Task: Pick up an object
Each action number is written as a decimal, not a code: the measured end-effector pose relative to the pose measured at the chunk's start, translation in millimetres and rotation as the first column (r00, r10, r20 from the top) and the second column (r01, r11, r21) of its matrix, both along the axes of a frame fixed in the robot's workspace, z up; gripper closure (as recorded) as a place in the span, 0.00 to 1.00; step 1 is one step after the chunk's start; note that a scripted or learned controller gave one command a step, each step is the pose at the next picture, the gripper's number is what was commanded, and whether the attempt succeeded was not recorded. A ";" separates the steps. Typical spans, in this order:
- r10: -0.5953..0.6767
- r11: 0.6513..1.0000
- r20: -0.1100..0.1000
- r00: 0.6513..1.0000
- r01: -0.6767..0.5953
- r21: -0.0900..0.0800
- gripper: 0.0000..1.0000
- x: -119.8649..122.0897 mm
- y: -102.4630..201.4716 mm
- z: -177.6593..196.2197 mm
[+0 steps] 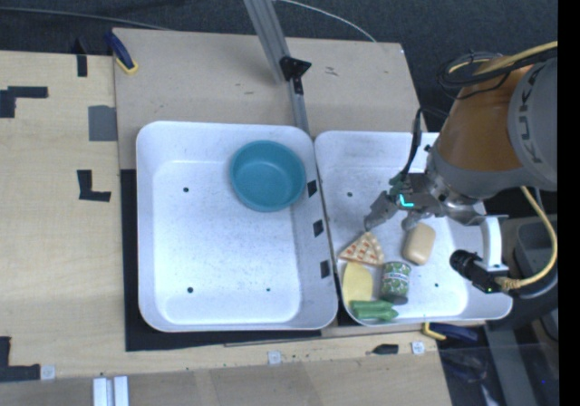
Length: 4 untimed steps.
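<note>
My gripper hangs over the middle of the right bin, its fingers spread open with nothing between them. Just below it lies a toy pizza slice, and to its lower right a beige potato-shaped piece. Nearer the bin's front sit a yellow block, a small green can and a green pod. The gripper touches none of them. A blue bowl stands upright at the back of the left bin.
A slanted metal pole runs from the top of the view down to the divide between the bins. The grey and orange arm fills the right side above the right bin. Cables trail at its right edge.
</note>
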<state>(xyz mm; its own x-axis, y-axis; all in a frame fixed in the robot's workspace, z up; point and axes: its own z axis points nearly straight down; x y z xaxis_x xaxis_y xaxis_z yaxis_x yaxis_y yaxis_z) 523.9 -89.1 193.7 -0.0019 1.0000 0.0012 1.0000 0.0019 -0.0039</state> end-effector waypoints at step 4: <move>0.001 1.000 0.005 1.000 -0.001 0.000 1.00 -7.1 -1.0 -94.2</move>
